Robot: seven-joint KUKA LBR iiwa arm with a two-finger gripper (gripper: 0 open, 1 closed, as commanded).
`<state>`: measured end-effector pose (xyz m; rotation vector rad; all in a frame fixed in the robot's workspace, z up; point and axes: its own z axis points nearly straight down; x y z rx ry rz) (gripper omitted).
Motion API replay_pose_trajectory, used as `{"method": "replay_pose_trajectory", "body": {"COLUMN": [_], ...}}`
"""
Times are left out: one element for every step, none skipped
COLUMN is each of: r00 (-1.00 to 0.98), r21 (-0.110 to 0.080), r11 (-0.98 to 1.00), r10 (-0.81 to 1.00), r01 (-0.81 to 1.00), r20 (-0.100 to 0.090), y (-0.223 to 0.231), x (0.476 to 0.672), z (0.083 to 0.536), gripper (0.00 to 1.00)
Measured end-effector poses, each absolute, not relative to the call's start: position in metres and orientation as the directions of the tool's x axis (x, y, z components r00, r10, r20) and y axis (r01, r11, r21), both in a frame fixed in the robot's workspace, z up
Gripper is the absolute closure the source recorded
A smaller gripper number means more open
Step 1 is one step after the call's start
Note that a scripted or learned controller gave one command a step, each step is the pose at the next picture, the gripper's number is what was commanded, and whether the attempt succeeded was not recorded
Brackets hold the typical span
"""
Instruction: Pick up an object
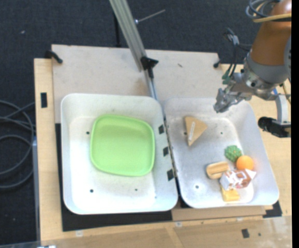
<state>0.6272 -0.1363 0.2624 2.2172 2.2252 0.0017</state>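
Note:
My gripper (pixel 221 106) hangs over the far edge of the right bin (pixel 211 195), up and to the right of a tan wedge-shaped piece (pixel 193 129) lying in that bin. In the bin's near right corner lie a green broccoli-like piece (pixel 233 152), an orange ball (pixel 245 163), a tan bread-roll-like piece (pixel 217 169), a red and white item (pixel 236 179) and a yellow block (pixel 230 194). Nothing shows between the gripper's tips.
A light green square plate (pixel 122 144) lies in the left bin (pixel 77 190). A slanted metal pole (pixel 131 32) rises from the divide between the bins. Cables (pixel 7 138) lie on the dark floor at the left.

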Motion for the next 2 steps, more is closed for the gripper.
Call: {"method": "replay_pose_trajectory", "body": {"r00": [-0.004, -0.003], "r21": [0.002, 0.001], "r11": [0.004, 0.003], "r10": [1.0, 1.0], "r01": [1.0, 1.0], "r20": [0.001, 0.001], "y": [-0.086, -0.034], "x": [0.629, 0.629], "z": [0.269, 0.273], "gripper": [1.0, 1.0]}}
